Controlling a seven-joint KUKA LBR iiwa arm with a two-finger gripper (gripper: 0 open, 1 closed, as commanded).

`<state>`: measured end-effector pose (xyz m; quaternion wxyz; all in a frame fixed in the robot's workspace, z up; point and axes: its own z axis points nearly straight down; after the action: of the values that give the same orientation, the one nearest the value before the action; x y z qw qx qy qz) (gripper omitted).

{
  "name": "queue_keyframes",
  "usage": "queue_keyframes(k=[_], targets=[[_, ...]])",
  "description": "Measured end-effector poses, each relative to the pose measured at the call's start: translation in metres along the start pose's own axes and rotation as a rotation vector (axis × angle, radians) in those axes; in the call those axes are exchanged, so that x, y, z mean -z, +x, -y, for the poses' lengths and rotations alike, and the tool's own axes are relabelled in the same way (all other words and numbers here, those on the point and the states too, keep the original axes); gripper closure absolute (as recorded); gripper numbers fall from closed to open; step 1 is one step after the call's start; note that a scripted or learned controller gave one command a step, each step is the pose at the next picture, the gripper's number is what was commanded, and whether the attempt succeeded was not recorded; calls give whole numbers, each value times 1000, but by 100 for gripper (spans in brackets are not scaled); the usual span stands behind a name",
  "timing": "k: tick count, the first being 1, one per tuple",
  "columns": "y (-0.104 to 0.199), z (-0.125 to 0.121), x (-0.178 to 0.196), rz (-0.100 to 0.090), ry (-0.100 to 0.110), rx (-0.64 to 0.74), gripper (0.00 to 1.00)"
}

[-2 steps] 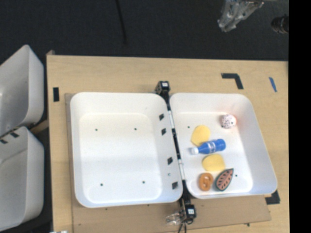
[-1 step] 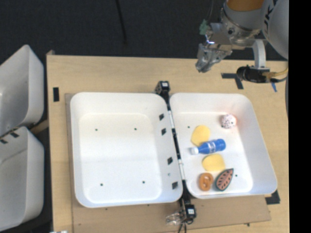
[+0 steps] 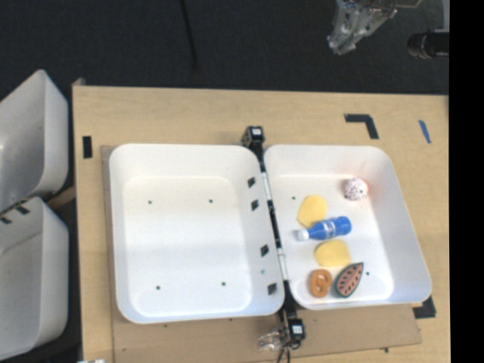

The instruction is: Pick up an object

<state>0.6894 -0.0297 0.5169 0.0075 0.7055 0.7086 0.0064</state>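
The right bin (image 3: 393, 203) holds several small objects. A pale speckled ball (image 3: 355, 189) lies near its far side. Below it sit a yellow piece (image 3: 311, 209), a blue bottle (image 3: 325, 228) lying on its side, and a second yellow piece (image 3: 332, 254). An orange ring-shaped piece (image 3: 320, 283) and a dark watermelon-like slice (image 3: 349, 279) rest by the near edge. My gripper (image 3: 346, 38) hangs high above the bench, beyond the far edge and well apart from the bins, with nothing seen in it.
The left bin (image 3: 181, 237) sits beside the right one, with a black hinged divider (image 3: 269, 225) between them. White rounded shapes (image 3: 26, 218) stand at the far left off the bench. Black and blue tape marks (image 3: 363, 123) lie on the bench behind the right bin.
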Motion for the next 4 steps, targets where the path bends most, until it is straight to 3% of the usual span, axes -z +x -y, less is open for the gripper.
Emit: queue_keyframes(k=[1,2,3,4], targets=[[13,-1,37,0,13,-3,100],[-4,17,-107,1,33,-7,100],[-1,-1,12,0,5,0,100],[-9,-1,35,1,15,-5,100]])
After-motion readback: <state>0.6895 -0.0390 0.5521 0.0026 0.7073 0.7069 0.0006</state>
